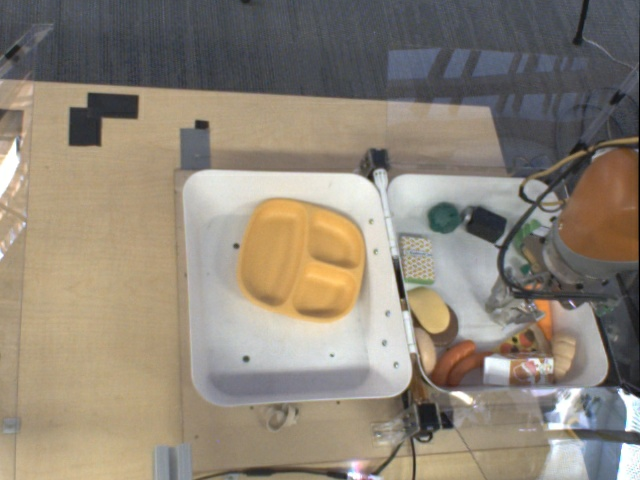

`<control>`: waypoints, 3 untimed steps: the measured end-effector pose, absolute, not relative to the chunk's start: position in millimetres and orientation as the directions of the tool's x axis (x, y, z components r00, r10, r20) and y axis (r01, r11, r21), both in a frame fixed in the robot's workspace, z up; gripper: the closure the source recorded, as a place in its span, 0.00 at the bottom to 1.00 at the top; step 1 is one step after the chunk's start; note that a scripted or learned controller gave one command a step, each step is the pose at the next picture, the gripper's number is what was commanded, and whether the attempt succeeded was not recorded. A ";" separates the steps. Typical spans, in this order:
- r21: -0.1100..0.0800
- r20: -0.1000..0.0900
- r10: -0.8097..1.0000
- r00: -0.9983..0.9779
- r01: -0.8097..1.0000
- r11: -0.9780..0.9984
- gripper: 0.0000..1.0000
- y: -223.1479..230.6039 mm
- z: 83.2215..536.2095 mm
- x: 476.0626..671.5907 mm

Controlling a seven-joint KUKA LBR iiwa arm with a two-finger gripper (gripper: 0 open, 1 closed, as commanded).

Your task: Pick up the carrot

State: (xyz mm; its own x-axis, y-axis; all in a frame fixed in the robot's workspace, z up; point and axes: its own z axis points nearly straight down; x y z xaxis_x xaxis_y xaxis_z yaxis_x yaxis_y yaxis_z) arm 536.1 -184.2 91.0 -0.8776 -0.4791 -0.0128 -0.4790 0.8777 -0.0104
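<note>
Two white bins (200, 298); one yellow tray (300, 258), one carrot (545, 316); claw (512, 306) grip unclear.

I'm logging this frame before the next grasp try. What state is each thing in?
Gripper: down in the right bin, fingers unclear.
Carrot: lying in the right bin, partly hidden by the gripper.
Yellow tray: flat in the left bin, compartments bare.
Bottle: on its side.
</note>
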 end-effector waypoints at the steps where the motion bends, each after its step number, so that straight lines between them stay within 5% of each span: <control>1: -0.017 -0.014 -0.691 -0.723 -0.691 0.723 0.00 -205.8 91.2 504.3; 2: -0.028 -0.021 -0.695 -0.719 -0.694 0.719 1.00 -204.5 104.0 509.2; 3: -0.005 -0.012 -0.556 -0.831 -0.556 0.831 1.00 -139.4 150.1 516.8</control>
